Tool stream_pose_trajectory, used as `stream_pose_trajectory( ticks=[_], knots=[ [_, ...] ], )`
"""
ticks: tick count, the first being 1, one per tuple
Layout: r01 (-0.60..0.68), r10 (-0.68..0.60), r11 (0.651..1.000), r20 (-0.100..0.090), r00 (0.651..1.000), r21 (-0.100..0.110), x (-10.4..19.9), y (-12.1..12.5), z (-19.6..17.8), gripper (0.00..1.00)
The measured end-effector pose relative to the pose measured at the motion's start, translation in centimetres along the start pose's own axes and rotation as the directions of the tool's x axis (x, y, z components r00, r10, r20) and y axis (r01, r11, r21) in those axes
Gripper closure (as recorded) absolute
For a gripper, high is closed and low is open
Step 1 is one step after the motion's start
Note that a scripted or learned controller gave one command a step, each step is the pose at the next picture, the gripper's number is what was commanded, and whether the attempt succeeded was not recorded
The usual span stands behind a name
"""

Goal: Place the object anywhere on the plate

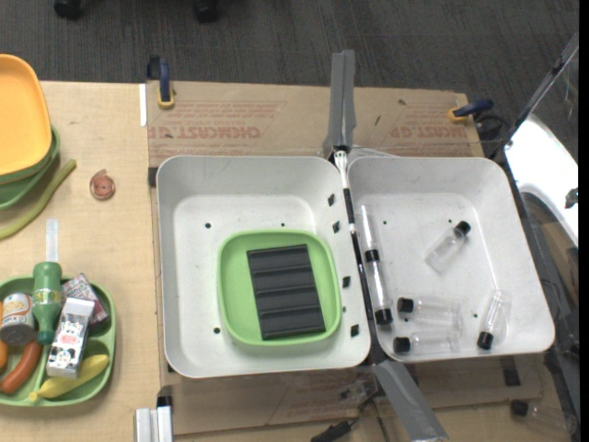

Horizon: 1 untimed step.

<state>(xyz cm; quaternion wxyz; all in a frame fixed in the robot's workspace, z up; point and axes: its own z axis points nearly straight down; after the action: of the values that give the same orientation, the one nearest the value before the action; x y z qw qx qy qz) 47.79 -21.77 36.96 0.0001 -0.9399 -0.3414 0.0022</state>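
Green plate [235, 325] sits in left bin [184, 191], dark ridged block [285, 290] on it | clear black-capped vials [448, 246] lie loose in right bin [488, 178], awaiting pickup | pincer state: cannot tell | nothing carried yet.

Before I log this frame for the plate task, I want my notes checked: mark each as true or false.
1. The green plate sits in the left bin. True.
2. A dark ridged block lies on the plate. True.
3. The clear vials lie on the plate. False: they lie in the right bin.
4. The vials have red caps. False: the caps are black.
5. A yellow dish rests at the bench's far left. True.
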Motion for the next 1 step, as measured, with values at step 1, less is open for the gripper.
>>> stream_pose_trajectory(
  ticks=[1],
  knots=[
    [-0.078, 0.078, 0.997, 0.001, 0.997, 0.0, -0.12, 0.13, -1.47, 0.0]
  ],
)
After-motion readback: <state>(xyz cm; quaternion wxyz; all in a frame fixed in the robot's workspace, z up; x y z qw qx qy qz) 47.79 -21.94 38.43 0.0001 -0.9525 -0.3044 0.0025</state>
